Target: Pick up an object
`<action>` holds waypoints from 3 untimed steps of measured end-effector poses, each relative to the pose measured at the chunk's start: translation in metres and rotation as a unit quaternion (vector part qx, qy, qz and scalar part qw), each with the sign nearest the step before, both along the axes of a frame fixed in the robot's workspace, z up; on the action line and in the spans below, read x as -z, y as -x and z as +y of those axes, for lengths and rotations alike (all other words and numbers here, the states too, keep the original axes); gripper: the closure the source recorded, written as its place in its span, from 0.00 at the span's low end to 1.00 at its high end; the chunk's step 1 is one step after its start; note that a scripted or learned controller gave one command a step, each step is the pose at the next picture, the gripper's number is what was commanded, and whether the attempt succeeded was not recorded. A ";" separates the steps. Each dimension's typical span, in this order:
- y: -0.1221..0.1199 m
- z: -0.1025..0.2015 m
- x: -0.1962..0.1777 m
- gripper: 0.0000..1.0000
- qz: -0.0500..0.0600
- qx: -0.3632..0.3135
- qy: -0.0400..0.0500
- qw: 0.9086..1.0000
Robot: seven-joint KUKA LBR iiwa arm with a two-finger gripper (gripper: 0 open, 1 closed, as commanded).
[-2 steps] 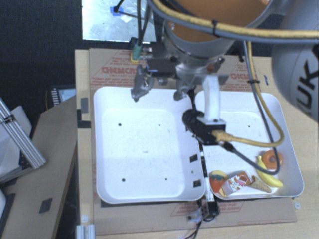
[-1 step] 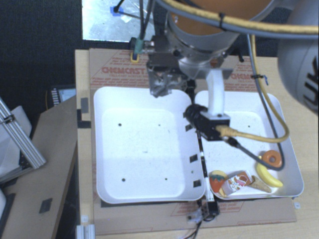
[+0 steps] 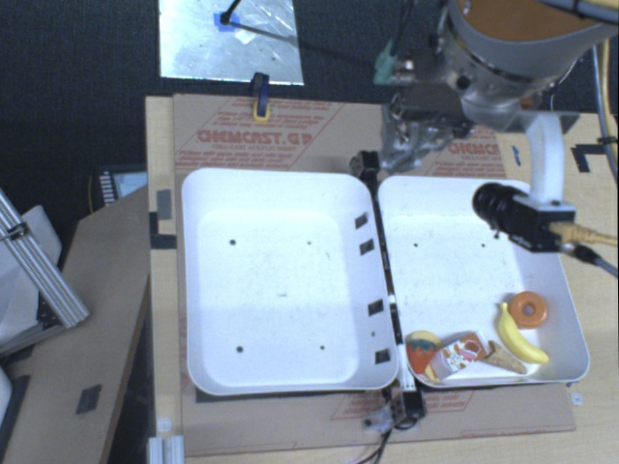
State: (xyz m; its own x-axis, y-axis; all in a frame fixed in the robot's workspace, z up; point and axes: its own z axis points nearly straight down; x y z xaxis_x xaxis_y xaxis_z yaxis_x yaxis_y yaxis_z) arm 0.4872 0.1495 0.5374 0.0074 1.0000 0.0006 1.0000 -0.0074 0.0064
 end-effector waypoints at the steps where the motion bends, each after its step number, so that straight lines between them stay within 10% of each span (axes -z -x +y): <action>1: 0.001 0.036 0.061 1.00 0.005 -0.007 0.001 1.000; 2: 0.002 0.059 0.236 1.00 0.010 -0.005 0.003 1.000; 3: 0.001 0.059 0.227 0.00 0.003 -0.004 0.000 1.000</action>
